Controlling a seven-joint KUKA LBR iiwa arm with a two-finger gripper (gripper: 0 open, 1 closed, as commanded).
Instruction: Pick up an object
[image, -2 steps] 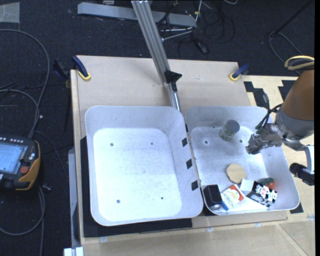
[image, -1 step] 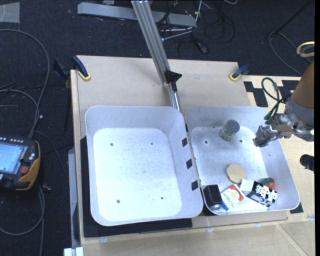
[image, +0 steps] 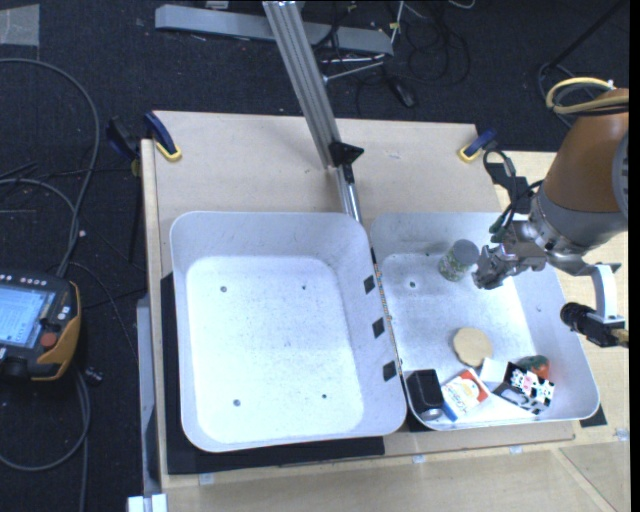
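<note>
Arm (image: 590, 175) reaches in over the right bin (image: 560, 300), gripper (image: 492, 268) sits low just beside a small grey-green cup-like object (image: 459, 260), on the side of the cup away from the left bin (image: 270, 330). Can't tell how the gripper is set; it's dark and too small to read, and nothing is visibly held in it. Cup lies in the far part of the right bin, close to the gripper, possibly touching, can't confirm. Other candidates cluster at the bin's near edge, well apart from the cup: a tan round disc (image: 472, 346), a black block (image: 425, 390) at the corner nearest the left bin, an orange-and-white carton (image: 465, 392), and a black-and-white patterned item (image: 528, 385) with something red and green on it. Judging from this, the cup is the likely target. Risks: the cup looks light and rounded, so a side approach may push or roll it away toward the bin wall instead of closing on it. An off-centre close would squirt it out. If the gripper comes down on the rim rather than around it, it tips. Bin floor is smooth, so little friction to resist sliding.
</note>
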